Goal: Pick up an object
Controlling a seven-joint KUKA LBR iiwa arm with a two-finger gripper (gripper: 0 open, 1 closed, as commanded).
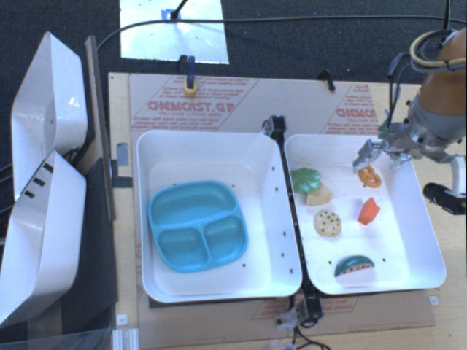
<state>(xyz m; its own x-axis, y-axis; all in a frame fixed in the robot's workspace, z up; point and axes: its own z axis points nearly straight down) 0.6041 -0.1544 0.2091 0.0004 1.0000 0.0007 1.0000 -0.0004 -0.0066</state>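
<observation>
Camera view showed the gripper (379, 154) with its fingers spread, hanging just above the pretzel (369, 176) near the far edge of the right bin (427, 217), probably lined up to pinch it.

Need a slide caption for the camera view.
Gripper hovering by pretzel in right bin; blue tray in left bin.

Bright, even light; perhaps slightly soft.
</observation>
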